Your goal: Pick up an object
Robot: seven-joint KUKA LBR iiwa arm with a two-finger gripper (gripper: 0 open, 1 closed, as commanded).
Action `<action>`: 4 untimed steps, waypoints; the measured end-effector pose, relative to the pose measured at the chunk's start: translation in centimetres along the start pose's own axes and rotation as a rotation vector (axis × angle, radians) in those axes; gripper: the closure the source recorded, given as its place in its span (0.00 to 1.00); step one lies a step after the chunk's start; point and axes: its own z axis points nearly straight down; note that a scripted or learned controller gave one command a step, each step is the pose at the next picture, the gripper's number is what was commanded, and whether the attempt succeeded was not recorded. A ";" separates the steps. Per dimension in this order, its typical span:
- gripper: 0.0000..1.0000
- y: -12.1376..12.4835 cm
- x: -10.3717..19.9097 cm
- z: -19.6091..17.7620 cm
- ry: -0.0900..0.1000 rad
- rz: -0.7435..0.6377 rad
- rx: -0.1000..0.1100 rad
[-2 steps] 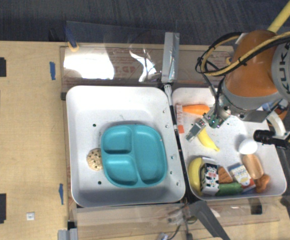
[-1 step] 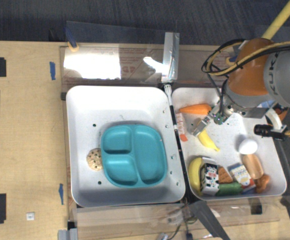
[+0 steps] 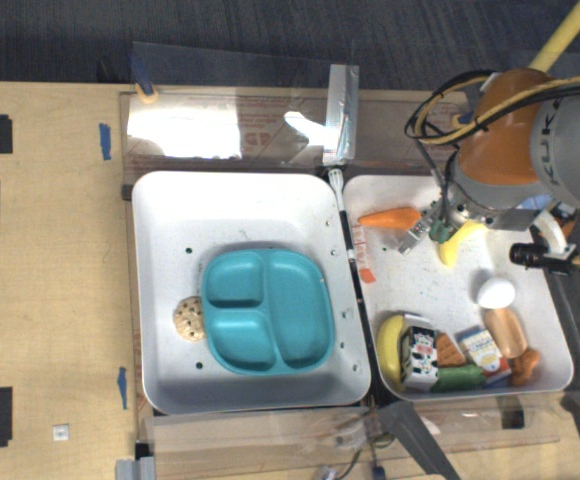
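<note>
Camera view, looking down: the orange plastic carrot [image 3: 390, 218] lies at the top left of the right white bin [image 3: 560, 368], just beside the pincer [image 3: 425, 228], whose finger state I cannot tell (the wrist hides them). A small yellow lemon-like piece [image 3: 454, 242] sits just right of the pincer. Lower in that bin lie a white egg [image 3: 496, 293], a yellow banana [image 3: 389, 348] and a cluster of toy food packets [image 3: 470, 356]. The left white bin [image 3: 160, 208] holds a teal divided plate [image 3: 267, 310] with a speckled cookie [image 3: 189, 318] touching its left edge.
</note>
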 end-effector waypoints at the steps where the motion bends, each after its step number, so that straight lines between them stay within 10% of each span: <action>1: 1.00 1.4 -0.6 1.3 0.012 0.088 0.014; 4: 1.00 2.8 6.6 -12.9 0.005 0.169 0.008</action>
